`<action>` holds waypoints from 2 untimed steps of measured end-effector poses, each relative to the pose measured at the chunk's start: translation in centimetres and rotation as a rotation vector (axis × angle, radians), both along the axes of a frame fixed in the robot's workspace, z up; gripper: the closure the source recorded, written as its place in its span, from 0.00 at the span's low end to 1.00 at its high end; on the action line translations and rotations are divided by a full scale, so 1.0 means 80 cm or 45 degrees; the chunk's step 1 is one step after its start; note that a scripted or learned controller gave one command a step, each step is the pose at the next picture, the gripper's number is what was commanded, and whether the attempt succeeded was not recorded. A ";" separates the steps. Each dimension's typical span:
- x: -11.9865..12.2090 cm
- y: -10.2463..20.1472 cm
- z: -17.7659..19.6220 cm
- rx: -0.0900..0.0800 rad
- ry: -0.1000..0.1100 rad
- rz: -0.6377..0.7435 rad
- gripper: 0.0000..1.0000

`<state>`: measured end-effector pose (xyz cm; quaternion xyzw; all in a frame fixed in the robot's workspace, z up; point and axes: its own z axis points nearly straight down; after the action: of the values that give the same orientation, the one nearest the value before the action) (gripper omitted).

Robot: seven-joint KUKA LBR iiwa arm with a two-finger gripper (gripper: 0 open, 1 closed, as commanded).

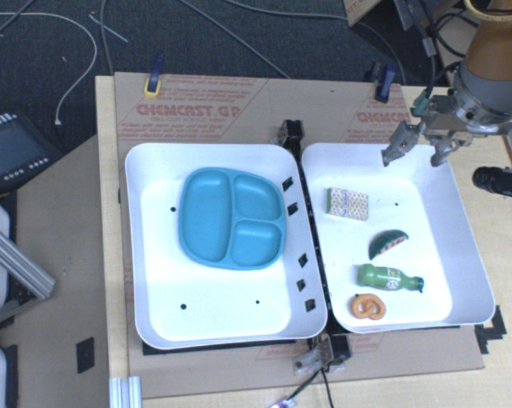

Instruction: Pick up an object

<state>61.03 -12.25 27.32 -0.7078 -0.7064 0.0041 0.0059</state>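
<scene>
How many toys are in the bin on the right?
4, all in the right bin: a patterned block farthest back, a watermelon slice mid-bin, a green bottle below it, a pretzel nearest the front.

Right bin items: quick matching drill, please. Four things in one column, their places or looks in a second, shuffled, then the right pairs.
Things:
1. green bottle
2. pretzel
3. patterned packet
4. blue divided plate

Descriptions:
A. in the left bin
B. right bin, nearest the front edge
C. lying on its side, between the watermelon slice and the pretzel
D. right bin, closest to the open pincer

Pairs: 1-C, 2-B, 3-D, 4-A
</scene>
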 end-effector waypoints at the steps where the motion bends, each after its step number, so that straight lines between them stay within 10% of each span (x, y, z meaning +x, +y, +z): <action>1: 0.002 0.000 0.010 -0.002 -0.017 0.003 0.00; 2: 0.009 -0.005 -0.048 -0.002 -0.010 0.002 0.00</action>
<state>61.76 -12.68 23.51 -0.7072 -0.7070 0.0018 0.0027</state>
